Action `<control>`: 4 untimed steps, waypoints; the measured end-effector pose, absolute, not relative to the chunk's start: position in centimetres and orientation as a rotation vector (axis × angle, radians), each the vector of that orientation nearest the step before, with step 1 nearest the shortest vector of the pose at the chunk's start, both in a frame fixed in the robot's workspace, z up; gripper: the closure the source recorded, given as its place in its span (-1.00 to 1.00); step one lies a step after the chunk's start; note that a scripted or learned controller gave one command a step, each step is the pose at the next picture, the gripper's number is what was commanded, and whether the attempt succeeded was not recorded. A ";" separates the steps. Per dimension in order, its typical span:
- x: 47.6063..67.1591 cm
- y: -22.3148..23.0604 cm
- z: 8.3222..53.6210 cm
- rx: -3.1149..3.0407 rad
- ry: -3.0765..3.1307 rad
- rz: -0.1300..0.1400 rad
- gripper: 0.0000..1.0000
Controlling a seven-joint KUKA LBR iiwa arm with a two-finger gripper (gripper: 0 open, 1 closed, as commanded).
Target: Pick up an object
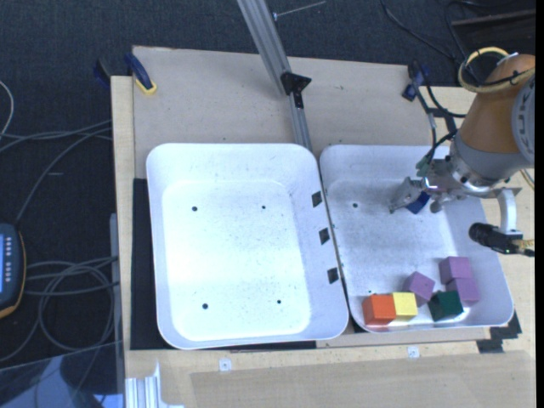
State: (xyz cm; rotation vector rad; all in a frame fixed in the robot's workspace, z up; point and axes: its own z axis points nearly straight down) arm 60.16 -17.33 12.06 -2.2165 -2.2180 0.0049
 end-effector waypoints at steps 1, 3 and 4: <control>60.1 -17.3 9.8 -2.218 -2.219 0.003 -1.00; 60.3 -17.8 17.5 -2.226 -2.228 -0.006 1.00; 60.2 -17.6 22.0 -2.224 -2.228 -0.006 1.00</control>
